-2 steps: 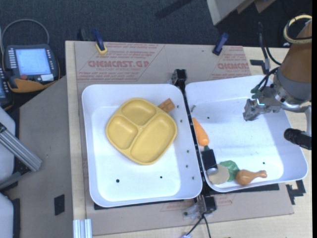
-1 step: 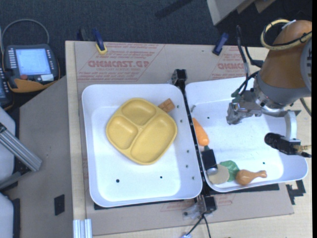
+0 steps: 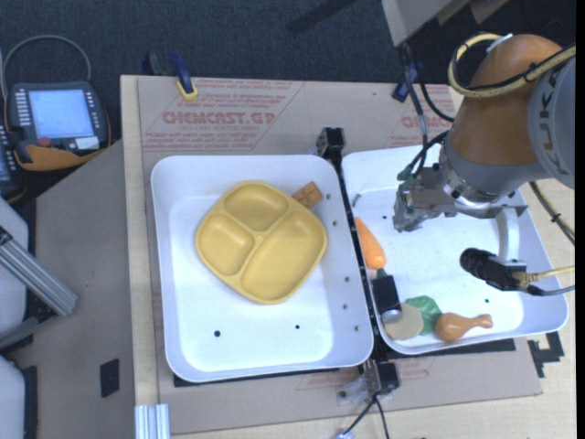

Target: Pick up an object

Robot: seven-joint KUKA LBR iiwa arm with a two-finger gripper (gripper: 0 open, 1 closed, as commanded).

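the gripper [image 3: 413, 210] hangs over the far left part of the right bin [image 3: 539, 314], and i cannot tell its state from here. an orange carrot [image 3: 369, 242] lies just beside it against the bin's left wall, with a drumstick [image 3: 462, 323] and green piece [image 3: 427, 306] at the near edge. a yellow divided plate [image 3: 261, 240] sits in the left bin [image 3: 183, 318].

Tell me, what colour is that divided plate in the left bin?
Yellow all over; the plate shows in the camera view.

We see bright, even overhead light, soft shadows, white bins [image 3: 174, 273] slightly washed out, corners dim and soft
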